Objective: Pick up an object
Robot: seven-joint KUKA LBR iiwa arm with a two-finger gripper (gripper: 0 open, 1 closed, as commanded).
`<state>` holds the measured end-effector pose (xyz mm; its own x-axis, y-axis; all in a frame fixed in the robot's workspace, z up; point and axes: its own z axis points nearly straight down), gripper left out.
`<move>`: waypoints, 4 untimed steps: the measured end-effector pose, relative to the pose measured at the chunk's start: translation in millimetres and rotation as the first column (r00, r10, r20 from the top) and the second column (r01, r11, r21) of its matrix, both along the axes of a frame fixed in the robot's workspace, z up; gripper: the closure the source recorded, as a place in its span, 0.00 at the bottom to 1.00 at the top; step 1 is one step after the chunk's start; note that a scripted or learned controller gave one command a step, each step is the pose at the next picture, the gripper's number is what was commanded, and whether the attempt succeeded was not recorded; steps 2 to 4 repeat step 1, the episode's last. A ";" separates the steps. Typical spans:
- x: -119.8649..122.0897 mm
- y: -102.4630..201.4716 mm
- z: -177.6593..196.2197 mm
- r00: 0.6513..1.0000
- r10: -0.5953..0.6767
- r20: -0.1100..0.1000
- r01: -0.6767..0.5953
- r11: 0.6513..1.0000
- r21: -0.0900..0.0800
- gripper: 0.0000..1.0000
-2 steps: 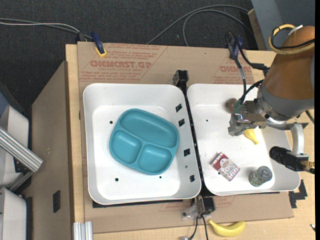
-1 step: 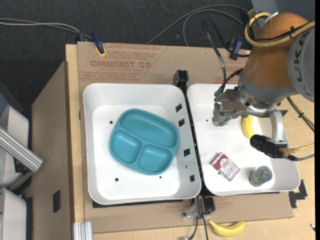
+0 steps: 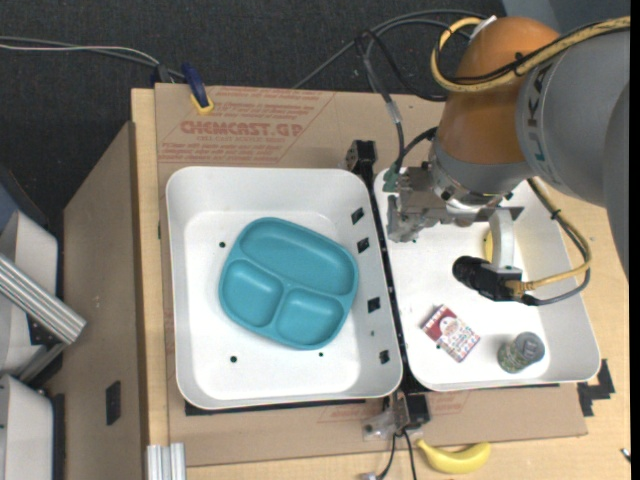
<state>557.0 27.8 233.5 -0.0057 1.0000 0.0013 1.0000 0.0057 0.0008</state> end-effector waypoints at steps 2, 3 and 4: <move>23.2 51.7 6.0 1.000 0.001 0.002 -0.001 1.000 0.002 1.00; 23.2 51.7 6.0 1.000 0.001 0.002 -0.001 1.000 0.002 1.00; 23.2 51.7 6.0 1.000 0.001 0.002 -0.001 1.000 0.002 1.00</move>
